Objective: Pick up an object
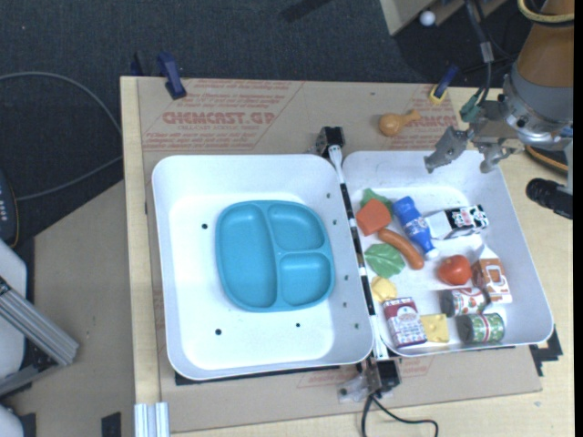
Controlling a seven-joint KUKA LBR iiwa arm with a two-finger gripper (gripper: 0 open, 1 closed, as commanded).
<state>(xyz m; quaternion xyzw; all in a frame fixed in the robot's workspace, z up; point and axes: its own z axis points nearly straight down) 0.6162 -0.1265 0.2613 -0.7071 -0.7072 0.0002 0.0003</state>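
My claw [470, 150], fingers spread and gripping nothing, hangs over the far corner of the right bin [533, 291]; the milk carton [464, 219] lies nearest, toward the bin's near side.

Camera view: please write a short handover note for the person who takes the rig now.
Gripper: fingers open, nothing between them, over the top edge of the right bin.
Items: toy foods lie in the right bin, among them a tomato, a sausage and a blue bottle. The blue tray sits in the left bin.
Done: nothing picked.
Left: descend, grasp one item, lift.
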